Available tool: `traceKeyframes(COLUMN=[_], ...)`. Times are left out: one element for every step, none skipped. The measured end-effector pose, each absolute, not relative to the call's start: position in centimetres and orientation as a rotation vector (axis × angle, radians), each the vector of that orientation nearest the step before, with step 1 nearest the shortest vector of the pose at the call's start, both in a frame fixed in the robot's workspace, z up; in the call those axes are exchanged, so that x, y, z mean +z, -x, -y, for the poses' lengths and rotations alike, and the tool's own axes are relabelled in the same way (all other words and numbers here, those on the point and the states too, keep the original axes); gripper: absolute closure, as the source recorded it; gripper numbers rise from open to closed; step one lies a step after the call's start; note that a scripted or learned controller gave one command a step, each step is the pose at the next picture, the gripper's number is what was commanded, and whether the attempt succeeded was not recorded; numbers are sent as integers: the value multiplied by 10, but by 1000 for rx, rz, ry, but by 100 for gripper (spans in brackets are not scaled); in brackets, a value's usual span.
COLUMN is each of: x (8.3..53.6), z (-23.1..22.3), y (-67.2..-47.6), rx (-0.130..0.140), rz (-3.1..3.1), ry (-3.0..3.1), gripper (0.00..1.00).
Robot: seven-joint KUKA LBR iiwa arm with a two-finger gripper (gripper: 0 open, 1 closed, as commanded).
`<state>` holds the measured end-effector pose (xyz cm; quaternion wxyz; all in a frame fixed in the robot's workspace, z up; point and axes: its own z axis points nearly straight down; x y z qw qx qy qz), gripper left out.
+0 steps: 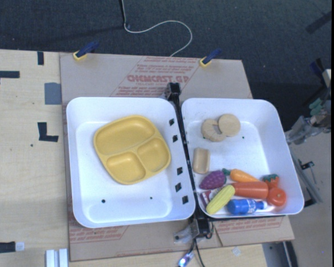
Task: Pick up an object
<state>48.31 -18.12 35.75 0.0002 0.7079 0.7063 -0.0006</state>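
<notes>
— Where are the toys?
— Corn cob [220,199], purple grapes [213,179] and carrot [244,176] lie along the right bin's [270,107] near side.
— And the gripper [310,124]?
— Outside that bin, at its right; I cannot tell its grip.

From here I make out the arm [305,129] as a pale grey, blurred shape with darker fittings above it — nothing sharper.

A yellow divided plate [132,148] sits in a white bin [78,166], beside tan cookies [220,127], purple grapes [213,179], yellow corn [220,198], an orange carrot [244,176], a red tomato [276,197] and a blue-and-white bottle [246,207].
</notes>
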Motion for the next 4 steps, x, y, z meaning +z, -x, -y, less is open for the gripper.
traceKeyframes(x=[349, 323, 334, 294], z=[205, 225, 223, 223], y=[-483, -483, -484, -511], rx=[-4, -5, -3, -3], rz=[-2219, -2221, -2222, -2225], ry=[-2224, -2225, -2220, -2220], gripper=[100, 100, 100, 100])
